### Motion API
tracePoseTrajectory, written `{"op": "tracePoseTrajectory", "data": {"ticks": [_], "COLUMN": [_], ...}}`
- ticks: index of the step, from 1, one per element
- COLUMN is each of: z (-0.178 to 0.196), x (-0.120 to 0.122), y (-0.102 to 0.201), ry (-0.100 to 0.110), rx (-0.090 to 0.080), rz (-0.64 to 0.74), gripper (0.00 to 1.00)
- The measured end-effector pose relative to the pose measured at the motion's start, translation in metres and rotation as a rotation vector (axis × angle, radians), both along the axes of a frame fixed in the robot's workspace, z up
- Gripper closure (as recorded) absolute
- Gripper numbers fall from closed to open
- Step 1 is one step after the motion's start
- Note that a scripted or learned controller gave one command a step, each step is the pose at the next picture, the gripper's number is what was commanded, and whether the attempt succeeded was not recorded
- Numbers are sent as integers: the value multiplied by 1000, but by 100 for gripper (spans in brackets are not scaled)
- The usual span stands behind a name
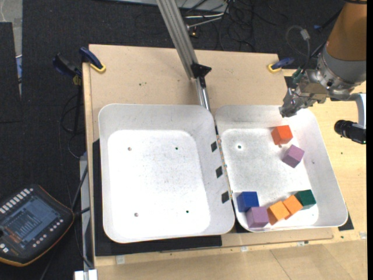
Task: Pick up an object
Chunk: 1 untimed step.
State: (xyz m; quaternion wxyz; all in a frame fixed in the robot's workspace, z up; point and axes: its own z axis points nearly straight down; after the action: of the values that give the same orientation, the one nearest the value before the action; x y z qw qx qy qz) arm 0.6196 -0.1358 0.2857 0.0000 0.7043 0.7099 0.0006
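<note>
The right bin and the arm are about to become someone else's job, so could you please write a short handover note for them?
Claw: above the far edge of the right bin, nothing seen between its fingers; whether they are open or shut cannot be told.
Things, all in the right bin: orange cube and purple cube nearest the claw. Along the near edge: blue cube, second purple cube, second orange cube, green cube.
Left bin: none of the cubes in it.
Done: nothing lifted yet.
Left: pick one; the orange cube nearest the claw looks like the easiest.

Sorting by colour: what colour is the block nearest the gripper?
Orange block, in the camera view.
</note>
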Motion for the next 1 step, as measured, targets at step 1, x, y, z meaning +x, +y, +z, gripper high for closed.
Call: {"op": "tracePoseTrajectory", "data": {"ticks": [1], "z": [-2], "x": [-6], "y": [48], "ry": [1], "rx": [0], "rz": [0], "gripper": [100]}}
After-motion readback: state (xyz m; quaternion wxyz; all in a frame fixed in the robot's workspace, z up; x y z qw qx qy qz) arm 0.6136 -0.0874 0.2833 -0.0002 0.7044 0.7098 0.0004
